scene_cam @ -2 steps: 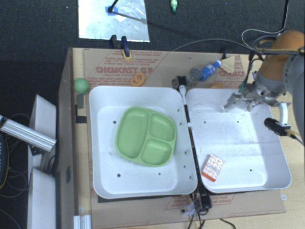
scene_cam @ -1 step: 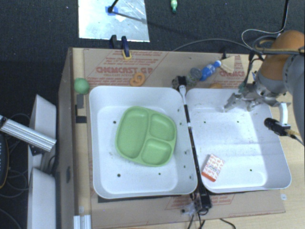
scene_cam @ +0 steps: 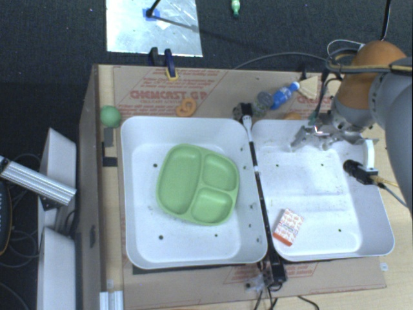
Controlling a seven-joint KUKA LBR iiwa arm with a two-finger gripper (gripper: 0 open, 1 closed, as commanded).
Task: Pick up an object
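Arm over the right bin's far edge, nothing visibly held.

The grey two-finger gripper [scene_cam: 314, 136] hovers above the shallow white right bin [scene_cam: 381, 228]; I cannot tell how its jaws stand, being blurred. The small orange-and-white patterned packet [scene_cam: 288, 227] lies well below them, near the bin's front, probably the likeliest pick.

Both white bins [scene_cam: 148, 237] are looking like smooth moulded plastic, faintly speckled. At centre left, the green divided tray [scene_cam: 197, 184] is showing a soft matt plastic finish. The small packet [scene_cam: 288, 227] at lower centre is appearing papery — printed in orange and white. The bench board [scene_cam: 187, 90] is reading as brown cardboard, while the sheet [scene_cam: 152, 17] at upper left is gleaming like crinkled foil — shiny, uneven.
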